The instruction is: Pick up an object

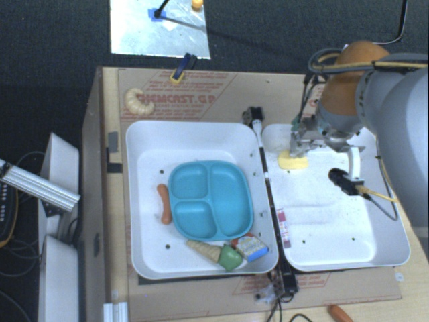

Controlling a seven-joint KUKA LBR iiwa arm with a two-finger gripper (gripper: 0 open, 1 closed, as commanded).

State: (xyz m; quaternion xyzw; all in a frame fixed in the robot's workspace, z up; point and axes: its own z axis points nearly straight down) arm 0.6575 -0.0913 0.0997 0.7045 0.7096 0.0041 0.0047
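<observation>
The claw (pixel 299 147) sits over the yellow piece (pixel 293 160) in the right bin (pixel 375 247)'s far-left corner; its grip cannot be told; best lift slowly, straight up.

Both white bins (pixel 201 260) look like smooth, slightly glossy plastic, as does the blue divided plate (pixel 210 200) in the left one. The bench top (pixel 201 96) at upper centre looks like matt printed cardboard (red lettering across it). A shiny metallic sheet (pixel 157 19) lies on dark, rough carpet (pixel 53 52) at upper left.
</observation>
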